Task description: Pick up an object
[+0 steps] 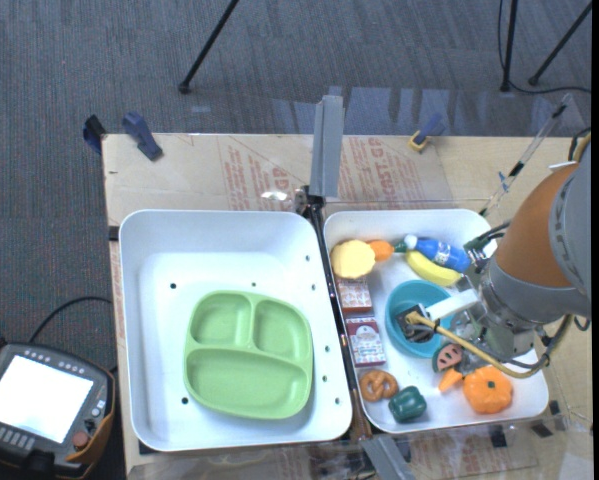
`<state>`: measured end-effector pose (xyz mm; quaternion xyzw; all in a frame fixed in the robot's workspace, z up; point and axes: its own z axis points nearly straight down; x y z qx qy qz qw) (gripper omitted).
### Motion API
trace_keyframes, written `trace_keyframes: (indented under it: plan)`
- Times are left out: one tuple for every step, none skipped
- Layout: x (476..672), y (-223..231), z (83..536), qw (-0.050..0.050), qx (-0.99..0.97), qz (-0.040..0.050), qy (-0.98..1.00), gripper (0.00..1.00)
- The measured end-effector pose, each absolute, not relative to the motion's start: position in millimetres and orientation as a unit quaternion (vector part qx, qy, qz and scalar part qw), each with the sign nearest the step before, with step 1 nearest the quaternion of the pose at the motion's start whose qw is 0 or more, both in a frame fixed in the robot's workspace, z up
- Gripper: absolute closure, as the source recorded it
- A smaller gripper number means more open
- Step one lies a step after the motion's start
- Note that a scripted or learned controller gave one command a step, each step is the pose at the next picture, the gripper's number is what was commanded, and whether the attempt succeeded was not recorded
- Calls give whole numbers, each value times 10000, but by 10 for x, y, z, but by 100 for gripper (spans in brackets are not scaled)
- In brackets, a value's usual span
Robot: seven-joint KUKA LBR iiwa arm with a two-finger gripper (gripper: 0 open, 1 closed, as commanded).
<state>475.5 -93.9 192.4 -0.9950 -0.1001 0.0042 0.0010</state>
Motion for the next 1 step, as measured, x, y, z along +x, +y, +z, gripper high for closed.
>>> trace_keyframes:
  plan:
    - [4751, -1181, 1813, 21, -9950, 54, -999, 100]
